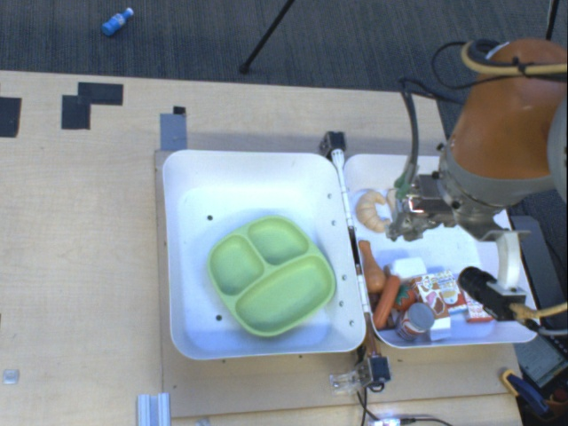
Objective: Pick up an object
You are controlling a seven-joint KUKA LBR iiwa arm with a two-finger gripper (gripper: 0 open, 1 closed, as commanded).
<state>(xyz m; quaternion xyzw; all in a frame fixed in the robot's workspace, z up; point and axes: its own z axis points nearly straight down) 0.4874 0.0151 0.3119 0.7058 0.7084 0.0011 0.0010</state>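
Pale curved pastry [373,209]: one piece, tan and cream, crescent-shaped, lying flat on the floor of the right bin [377,176] in its far left part, close to that bin's left wall. Gripper [406,224]: dark metal, poised over the right bin's far half, just beside the pastry on its right; contact between the two cannot be told, nor whether the gripper is released or clenched, since its tip is a dark blur from above. Arm [515,105]: orange and grey, reaching in over the right bin's far right corner. Orange carrot-like piece [370,269]: slender, lying along the right bin's left wall, nearer the camera than the pastry. Red-orange piece [385,302]: slender, just beside the carrot-like piece, toward the right bin's near left corner. White block [409,267]: small, at the right bin's middle. Small carton [441,291]: white with red print, in the right bin's near half, right of the white block. Can [413,322]: round, dark top, at the right bin's near edge. Grey block [441,325]: small, touching the can on its right. Left bin [204,185]: white, side by side with the right bin, on its left. Green divided plate [271,273]: three compartments, resting in the left bin, well apart from the right bin's contents.
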